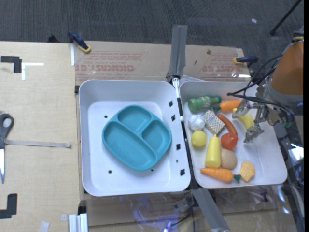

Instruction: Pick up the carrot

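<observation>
The carrot (217, 174) is orange with a green stub at its right end. It lies flat near the front wall of the right bin (270, 178). My gripper (246, 123) hangs over the back right part of that bin, well behind and to the right of the carrot. Its two metal fingers (252, 133) stand apart, open. A small yellow piece (245, 120) shows in the gap between them; I cannot tell whether they touch it. Nothing is lifted.
Crowded beside the carrot are a yellow bottle (213, 150), a brown potato (228, 159) and a corn piece (247, 170). Further back lie a tomato (229, 141), a red sausage (226, 122), a lemon (198, 138), a green bottle (203, 102) and another orange piece (230, 105). The left bin (91, 129) holds a blue divided plate (137, 137).
</observation>
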`<state>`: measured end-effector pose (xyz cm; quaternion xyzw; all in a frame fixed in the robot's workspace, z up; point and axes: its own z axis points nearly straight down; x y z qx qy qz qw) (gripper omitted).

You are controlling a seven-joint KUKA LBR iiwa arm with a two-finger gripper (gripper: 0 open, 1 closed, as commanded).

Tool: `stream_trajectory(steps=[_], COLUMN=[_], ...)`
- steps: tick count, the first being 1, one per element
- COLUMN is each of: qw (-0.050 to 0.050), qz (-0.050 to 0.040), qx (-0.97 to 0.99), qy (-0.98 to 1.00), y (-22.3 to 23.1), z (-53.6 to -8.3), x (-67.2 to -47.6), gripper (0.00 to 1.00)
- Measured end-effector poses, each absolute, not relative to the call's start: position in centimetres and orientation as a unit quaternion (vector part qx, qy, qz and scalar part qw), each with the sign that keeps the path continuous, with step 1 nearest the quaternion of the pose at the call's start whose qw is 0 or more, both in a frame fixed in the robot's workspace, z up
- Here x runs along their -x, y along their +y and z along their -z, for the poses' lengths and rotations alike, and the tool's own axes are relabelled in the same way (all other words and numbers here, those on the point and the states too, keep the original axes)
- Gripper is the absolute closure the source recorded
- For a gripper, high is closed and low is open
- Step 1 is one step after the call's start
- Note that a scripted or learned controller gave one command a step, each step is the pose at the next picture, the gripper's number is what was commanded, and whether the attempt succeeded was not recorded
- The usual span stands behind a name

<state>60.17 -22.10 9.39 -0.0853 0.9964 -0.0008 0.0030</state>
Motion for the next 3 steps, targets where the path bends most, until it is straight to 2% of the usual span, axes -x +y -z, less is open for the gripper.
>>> stream_trajectory(steps=[1, 3], qw=[-0.004, -0.014], qz=[-0.0005, -0.0015], qx=[-0.139, -0.331], qy=[0.990, 0.943], y=[-22.09, -21.14], z=[-9.28, -8.85], x=[-64.19, -64.67], gripper=[0.00, 0.00])
